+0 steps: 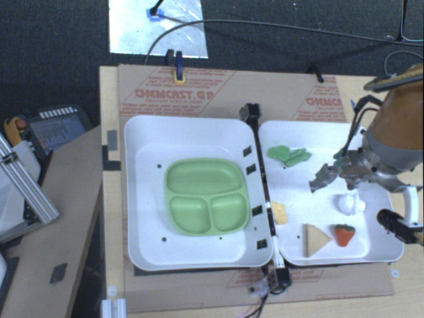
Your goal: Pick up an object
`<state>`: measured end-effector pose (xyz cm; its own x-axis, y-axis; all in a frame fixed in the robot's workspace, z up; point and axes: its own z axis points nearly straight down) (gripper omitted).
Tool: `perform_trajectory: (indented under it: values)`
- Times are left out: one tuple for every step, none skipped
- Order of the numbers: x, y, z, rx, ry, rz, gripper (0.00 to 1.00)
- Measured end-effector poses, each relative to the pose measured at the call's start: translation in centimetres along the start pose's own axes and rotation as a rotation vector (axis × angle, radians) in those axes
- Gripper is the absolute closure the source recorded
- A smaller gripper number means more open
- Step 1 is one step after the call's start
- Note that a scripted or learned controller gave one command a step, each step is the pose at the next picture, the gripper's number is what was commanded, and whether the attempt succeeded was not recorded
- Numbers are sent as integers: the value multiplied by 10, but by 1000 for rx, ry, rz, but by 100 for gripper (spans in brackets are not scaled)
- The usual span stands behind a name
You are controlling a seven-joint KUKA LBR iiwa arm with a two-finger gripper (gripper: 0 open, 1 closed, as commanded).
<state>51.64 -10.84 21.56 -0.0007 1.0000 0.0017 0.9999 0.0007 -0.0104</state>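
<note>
In the camera view, the grey two-finger gripper (322, 178) hangs over the right shallow white bin (311, 132); I cannot tell its state. Near it lie a green leafy piece (289, 155), a white lump (348, 204), a red strawberry (344, 234), a tan wedge (315, 239) and a yellow piece (279, 212). The left white bin (142, 144) holds a green divided plastic plate (205, 196).

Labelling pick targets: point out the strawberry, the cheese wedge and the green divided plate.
strawberry (344, 234): camera view, middle of its red body, right bin.
cheese wedge (315, 240): camera view, centre of its tan face, right bin.
green divided plate (205, 177): camera view, floor of its large upper compartment, left bin.
</note>
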Motion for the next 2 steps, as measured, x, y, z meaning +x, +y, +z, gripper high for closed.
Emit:
perform_trajectory:
  values:
    - [0, 3, -6, -12, -2, -3, 0]
    - [7, 3, 55, -5, 0, -1, 0]
